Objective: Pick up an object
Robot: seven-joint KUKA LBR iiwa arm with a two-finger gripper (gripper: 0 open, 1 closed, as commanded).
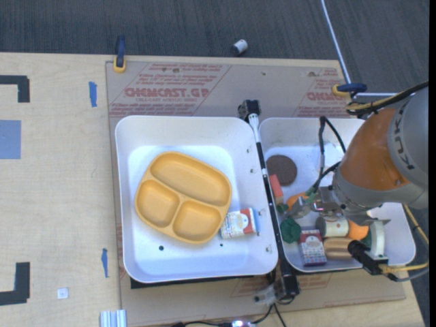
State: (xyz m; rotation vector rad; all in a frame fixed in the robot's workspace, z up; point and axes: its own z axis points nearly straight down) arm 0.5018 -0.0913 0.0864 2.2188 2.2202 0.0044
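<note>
Camera view shows the tool [325, 213] low in the right bin [407, 249], above a red carton [313, 246], a green item [291, 229] and a brown disc [281, 169]; yellow tray [182, 196] and small carton [239, 224] lie in the left bin [136, 131]; whether the tool grips anything I cannot tell.

The bench [54, 182] was viewed from one fixed camera set above, angled down at a slant, with both white bins [129, 182] framed; the arm [381, 162] was seen entering from the right.
</note>
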